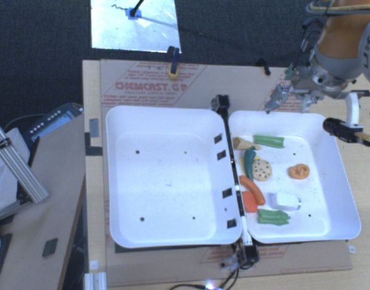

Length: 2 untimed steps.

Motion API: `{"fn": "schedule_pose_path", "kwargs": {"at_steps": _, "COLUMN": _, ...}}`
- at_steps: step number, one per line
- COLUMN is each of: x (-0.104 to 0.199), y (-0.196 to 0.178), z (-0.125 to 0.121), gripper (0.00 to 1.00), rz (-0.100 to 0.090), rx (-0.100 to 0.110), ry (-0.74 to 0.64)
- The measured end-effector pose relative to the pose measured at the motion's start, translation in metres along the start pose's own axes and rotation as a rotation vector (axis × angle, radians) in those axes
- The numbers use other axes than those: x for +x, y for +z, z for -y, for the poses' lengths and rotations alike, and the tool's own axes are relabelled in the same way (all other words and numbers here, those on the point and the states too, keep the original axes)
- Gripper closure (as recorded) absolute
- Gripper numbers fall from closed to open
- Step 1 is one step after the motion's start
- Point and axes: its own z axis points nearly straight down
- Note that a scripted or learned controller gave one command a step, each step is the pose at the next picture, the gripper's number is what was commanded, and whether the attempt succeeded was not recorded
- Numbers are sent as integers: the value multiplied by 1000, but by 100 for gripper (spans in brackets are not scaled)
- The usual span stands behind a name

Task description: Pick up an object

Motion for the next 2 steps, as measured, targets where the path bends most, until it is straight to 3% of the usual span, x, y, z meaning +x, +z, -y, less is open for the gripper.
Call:
{"fn": "schedule_pose_path", "kwargs": {"at_steps": 1, "x": 0, "y": -11, "z": -1, "gripper": 100, "rz": 0, "rx": -3, "ry": -3}}
{"fn": "schedule_pose_path", "kwargs": {"at_steps": 2, "x": 40, "y": 82, "z": 37, "gripper": 100, "rz": -3, "rx": 11, "ry": -4}}
